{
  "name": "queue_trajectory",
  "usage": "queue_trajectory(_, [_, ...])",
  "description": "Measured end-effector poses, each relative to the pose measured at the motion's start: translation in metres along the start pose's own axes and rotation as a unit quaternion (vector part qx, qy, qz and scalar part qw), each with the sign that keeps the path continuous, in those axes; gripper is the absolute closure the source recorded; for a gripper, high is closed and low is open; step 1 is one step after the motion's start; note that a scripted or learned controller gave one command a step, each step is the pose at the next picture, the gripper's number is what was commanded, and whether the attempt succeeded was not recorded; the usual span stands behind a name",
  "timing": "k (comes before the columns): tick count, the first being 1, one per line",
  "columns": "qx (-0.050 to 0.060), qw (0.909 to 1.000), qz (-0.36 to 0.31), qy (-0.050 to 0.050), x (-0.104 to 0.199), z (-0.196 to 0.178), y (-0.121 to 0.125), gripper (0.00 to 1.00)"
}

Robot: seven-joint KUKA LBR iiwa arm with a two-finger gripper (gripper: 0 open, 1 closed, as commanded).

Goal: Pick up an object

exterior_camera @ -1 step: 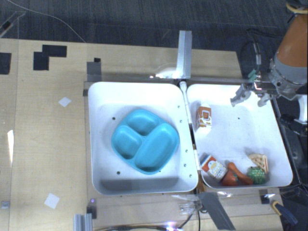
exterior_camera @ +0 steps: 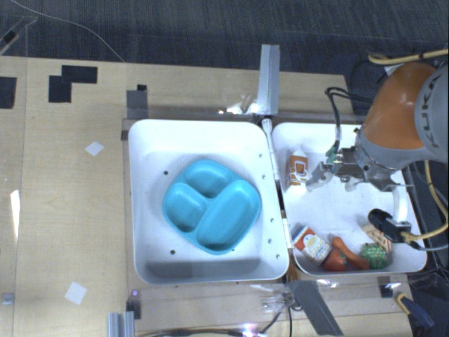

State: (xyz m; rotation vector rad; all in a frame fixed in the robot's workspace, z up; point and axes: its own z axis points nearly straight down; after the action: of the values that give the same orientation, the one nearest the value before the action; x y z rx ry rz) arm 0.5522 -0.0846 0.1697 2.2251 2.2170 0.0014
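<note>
Small orange-and-white carton (exterior_camera: 297,168) sits against the left wall of the right bin (exterior_camera: 342,210), just beside my gripper (exterior_camera: 325,174) (can't tell how wide it's set), so I'd center over it and drop straight, clear of that wall.

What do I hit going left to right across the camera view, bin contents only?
Blue three-compartment plastic plate → white-and-orange packet → red-orange carrot-shaped toy → green knobbly toy.
</note>
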Motion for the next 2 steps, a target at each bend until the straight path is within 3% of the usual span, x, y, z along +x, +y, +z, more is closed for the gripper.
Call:
queue_trajectory(1, [-0.001, 0.9996, 0.028, 0.0, 0.026, -0.015, 0.026, 0.0])
queue_trajectory(2, [-0.001, 1.0, 0.008, 0.0, 0.03, -0.015, -0.024, 0.0])
